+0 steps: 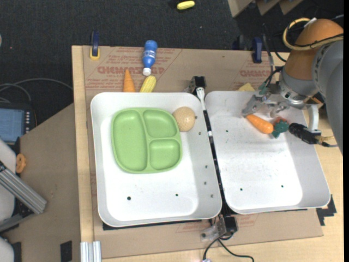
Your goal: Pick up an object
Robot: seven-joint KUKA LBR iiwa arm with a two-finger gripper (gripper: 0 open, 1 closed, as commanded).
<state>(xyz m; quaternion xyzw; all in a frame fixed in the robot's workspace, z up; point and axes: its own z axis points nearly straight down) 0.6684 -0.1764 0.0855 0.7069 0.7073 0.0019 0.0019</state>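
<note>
Two white bins on a table, with the gripper (260,103) lowered over a toy carrot (260,124).

The carrot lies in the right bin (272,179), just below the jaws, whose opening cannot be told. One green divided plate (146,140) and one beige ball (185,118) are seen in the left bin (147,201).

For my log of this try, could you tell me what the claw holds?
Cannot be told: the claw sits just above the toy carrot in the right bin.

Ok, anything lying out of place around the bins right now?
Yes. A blue bottle, a corn cob and a carrot lie on the board behind the left bin, outside both bins. A yellow piece sits on the dark floor beyond.
</note>
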